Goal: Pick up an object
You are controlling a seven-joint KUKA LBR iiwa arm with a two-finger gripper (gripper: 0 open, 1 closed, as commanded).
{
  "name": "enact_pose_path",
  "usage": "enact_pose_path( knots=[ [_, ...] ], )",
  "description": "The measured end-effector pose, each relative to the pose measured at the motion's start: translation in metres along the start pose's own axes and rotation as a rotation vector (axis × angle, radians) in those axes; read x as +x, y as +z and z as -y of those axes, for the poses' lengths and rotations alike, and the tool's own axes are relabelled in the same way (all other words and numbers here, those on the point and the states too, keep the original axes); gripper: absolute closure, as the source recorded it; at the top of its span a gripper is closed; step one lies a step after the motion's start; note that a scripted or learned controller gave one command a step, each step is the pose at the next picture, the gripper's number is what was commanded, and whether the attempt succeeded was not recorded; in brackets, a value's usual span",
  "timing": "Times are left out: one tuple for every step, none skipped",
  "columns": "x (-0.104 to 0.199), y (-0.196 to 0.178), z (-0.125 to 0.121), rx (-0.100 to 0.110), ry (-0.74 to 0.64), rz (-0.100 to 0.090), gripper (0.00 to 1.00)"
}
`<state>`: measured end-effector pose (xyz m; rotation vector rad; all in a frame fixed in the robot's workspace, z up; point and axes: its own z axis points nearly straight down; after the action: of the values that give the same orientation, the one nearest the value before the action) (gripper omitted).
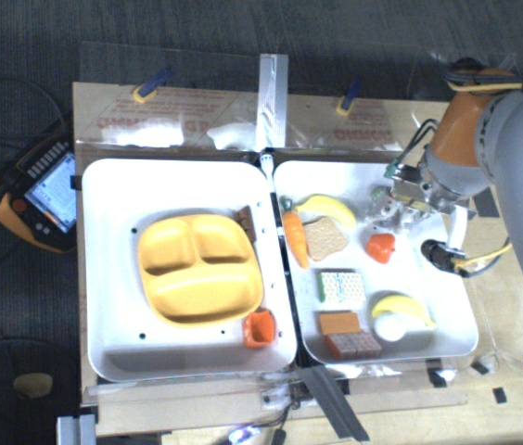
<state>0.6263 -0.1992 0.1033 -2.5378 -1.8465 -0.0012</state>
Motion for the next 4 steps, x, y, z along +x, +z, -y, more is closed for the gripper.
enact_pose_path(
  knots=[
    [0.012, -0.035, 0.002, 0.0, -0.007, 0.002, 1.0],
    [0.029, -0.126, 0.043, 0.0, -0.177, 0.005, 1.0],
    [0.01, -0.201, 0.064, -0.001, 0.119, 0.005, 1.0],
    [0.053, -0.18, -0.013, 0.0, 0.376, 0.006, 1.0]
  ],
)
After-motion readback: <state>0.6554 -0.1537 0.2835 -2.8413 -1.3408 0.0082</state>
